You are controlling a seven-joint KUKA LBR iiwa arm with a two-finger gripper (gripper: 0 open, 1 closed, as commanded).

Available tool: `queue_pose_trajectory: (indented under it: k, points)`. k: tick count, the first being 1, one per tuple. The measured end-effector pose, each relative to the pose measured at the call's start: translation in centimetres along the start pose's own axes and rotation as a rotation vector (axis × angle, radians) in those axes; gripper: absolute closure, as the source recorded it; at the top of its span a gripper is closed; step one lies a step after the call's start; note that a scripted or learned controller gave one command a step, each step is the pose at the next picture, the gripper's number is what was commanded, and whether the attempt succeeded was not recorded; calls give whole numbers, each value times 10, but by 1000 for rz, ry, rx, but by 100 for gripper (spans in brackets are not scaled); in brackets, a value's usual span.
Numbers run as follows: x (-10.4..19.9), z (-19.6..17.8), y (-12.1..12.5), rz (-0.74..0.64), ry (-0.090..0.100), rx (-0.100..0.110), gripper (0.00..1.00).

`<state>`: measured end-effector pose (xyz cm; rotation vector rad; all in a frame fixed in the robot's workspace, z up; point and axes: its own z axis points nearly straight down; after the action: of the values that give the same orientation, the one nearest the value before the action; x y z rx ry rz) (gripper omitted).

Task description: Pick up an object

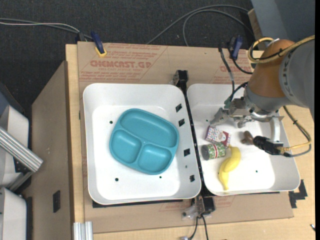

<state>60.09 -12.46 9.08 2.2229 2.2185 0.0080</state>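
In the right bin lie a small pink and white carton, a green can on its side, a yellow banana and a small brown object. My gripper hangs below the orange-banded wrist over the back of this bin. It is just behind and to the right of the carton and close to the brown object. The wrist hides much of the gripper, and I see nothing held in it.
The left bin holds a blue divided plate. A black divider rail runs between the bins. Cables trail from the arm over the right bin's right side. Cardboard surrounds both bins.
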Motion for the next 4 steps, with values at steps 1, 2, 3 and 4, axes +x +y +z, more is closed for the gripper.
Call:
queue_pose_trajectory:
  k: [1, 2, 3, 4]
  points:
    - [0, -10, -1, -2, -2, 2, 100]
    - [11, -64, 1, -5, -3, -1, 100]
    - [18, -122, -4, -4, -3, -3, 100]
    - [17, -173, -12, -4, -4, -3, 100]
